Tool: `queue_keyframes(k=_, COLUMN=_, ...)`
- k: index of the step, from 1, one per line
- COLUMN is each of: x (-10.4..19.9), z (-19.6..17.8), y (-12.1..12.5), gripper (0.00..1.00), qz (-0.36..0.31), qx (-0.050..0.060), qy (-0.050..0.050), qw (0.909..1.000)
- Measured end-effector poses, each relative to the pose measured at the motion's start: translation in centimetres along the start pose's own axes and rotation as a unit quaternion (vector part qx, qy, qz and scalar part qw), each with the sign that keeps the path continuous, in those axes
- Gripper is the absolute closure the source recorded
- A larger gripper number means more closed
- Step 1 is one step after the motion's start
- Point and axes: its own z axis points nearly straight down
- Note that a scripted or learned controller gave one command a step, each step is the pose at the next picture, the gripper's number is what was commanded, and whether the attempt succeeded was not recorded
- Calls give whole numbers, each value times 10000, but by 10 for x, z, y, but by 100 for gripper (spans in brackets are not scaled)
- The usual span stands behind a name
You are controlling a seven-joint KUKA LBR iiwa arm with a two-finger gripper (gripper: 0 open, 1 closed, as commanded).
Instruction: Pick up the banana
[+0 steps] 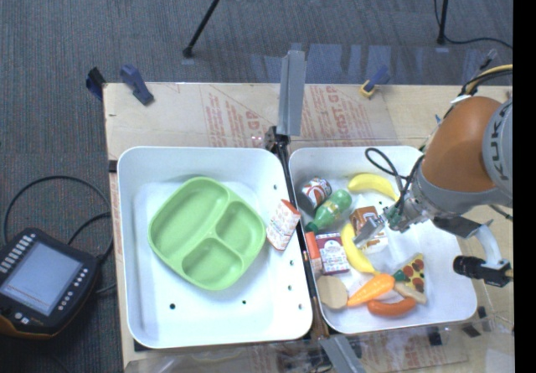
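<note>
Two yellow bananas lie in the right bin (456, 300). One banana (373, 184) curves along the bin's far side. The other banana (357, 253) lies near the middle, between a red box (332, 252) and a white cup-like item. My gripper (374, 230) hangs low over the middle of this bin, right above the near banana's upper end and against a brown carton (365, 217). The orange-banded wrist (459, 153) rises behind it on the right.
The right bin also holds a green bottle (332, 207), a round can (316, 191), a carrot (371, 287), a pizza slice (412, 276), a sausage (391, 308) and a tan biscuit (332, 294). The left bin holds a green divided plate (209, 233) and a small carton (282, 225).
</note>
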Motion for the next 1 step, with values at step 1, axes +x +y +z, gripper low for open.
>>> queue_keyframes(k=1, x=-47, z=32, y=-15, gripper=0, qz=-288, qx=23, qy=8, qw=9996)
